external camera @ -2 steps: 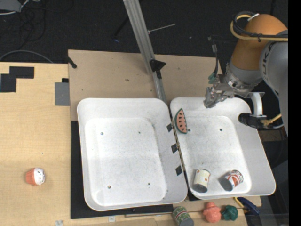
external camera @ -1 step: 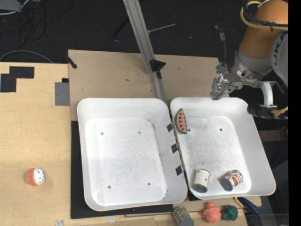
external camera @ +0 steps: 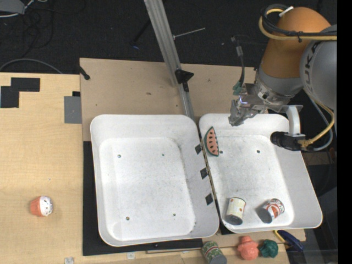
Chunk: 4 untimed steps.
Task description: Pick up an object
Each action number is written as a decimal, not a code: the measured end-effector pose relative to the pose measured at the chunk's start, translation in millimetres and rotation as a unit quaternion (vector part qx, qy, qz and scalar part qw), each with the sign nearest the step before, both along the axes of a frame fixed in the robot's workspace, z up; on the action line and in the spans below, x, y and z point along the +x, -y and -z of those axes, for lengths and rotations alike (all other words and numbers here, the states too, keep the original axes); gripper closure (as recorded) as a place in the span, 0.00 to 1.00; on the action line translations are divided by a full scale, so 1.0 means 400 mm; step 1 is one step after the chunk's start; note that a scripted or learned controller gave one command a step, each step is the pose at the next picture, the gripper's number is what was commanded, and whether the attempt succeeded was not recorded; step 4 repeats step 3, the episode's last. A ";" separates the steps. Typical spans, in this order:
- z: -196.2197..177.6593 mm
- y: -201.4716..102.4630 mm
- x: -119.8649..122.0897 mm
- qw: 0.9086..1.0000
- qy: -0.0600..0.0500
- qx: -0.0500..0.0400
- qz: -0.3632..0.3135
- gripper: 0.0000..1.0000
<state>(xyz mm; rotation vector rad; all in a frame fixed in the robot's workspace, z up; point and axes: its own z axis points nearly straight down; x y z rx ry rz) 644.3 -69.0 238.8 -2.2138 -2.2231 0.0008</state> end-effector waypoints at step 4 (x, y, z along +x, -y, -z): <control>-0.004 -0.346 -0.168 1.000 -0.001 0.000 0.001 1.00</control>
